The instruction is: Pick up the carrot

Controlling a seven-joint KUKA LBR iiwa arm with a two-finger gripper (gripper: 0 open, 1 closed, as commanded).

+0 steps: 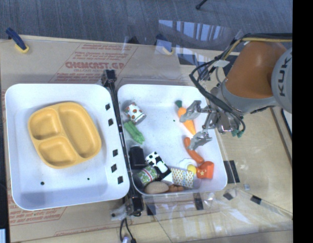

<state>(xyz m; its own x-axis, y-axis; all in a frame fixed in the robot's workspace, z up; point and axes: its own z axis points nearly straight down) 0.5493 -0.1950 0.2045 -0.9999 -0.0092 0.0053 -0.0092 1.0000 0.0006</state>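
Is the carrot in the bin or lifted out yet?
In the bin. The carrot lies on the floor of the right bin, between the spread fingers of the open gripper, which straddle it.

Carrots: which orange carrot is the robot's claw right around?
The upper carrot, the one with a green top. It lies between the open gripper fingers; the other carrot lies lower, just past them.

My counter (146, 59) carries two white bins side by side: the left bin (17, 151) and the right bin (156, 92), their edges touching.
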